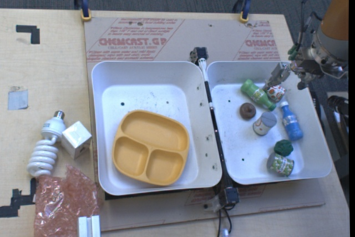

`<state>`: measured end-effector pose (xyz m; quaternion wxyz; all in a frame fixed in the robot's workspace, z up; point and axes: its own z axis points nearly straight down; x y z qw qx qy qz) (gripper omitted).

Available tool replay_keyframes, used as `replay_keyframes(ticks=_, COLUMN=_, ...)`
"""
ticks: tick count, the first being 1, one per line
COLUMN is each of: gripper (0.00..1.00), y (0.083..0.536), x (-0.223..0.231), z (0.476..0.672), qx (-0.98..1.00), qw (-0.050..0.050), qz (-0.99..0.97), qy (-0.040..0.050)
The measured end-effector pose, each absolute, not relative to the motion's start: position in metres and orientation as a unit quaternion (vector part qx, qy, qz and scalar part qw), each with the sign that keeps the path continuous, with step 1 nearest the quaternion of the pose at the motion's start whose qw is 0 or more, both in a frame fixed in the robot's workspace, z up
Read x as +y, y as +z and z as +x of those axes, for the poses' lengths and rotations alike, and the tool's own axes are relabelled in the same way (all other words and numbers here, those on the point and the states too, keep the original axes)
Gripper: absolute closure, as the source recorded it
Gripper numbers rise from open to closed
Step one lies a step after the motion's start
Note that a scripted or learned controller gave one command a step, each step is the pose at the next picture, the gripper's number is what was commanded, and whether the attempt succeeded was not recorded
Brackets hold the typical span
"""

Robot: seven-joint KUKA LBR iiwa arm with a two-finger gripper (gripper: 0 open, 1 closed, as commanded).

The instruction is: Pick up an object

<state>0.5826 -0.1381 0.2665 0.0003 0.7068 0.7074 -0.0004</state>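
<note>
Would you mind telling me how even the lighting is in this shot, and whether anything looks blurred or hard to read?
Camera view: lighting is soft and even, with faint shadows inside the left bin and under the yellow tray; no strong glare on the white plastic; the gripper and arm at the right edge look slightly blurred, and small items in the right bin are too small for labels to be read.

arm's got an orange band (337,19) up top, then a grey metal wrist with black cables looping off it, ending in a thin silvery two-finger tool (275,79).

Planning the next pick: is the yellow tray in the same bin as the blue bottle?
No, the yellow tray lies in the left bin, the blue bottle in the right bin.
</note>
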Motion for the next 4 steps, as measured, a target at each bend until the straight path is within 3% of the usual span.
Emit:
replay_keyframes(ticks=1, gripper=0.0, y=0.142, x=-0.128, z=0.614, qx=0.707, qw=0.0, qz=0.707, qy=-0.0003)
replay_keyframes(ticks=2, gripper=0.0, y=0.093, x=-0.114, z=0.606, qx=0.707, qw=0.0, qz=0.707, qy=-0.0003)
replay_keyframes(ticks=3, gripper=1.0, y=0.103, x=-0.115, z=0.606, qx=0.706, qw=0.001, qz=0.708, qy=-0.0001)
replay_keyframes(ticks=4, gripper=1.0, y=0.192, x=-0.089, z=0.495, qx=0.706, qw=0.0, qz=0.708, qy=-0.0002)
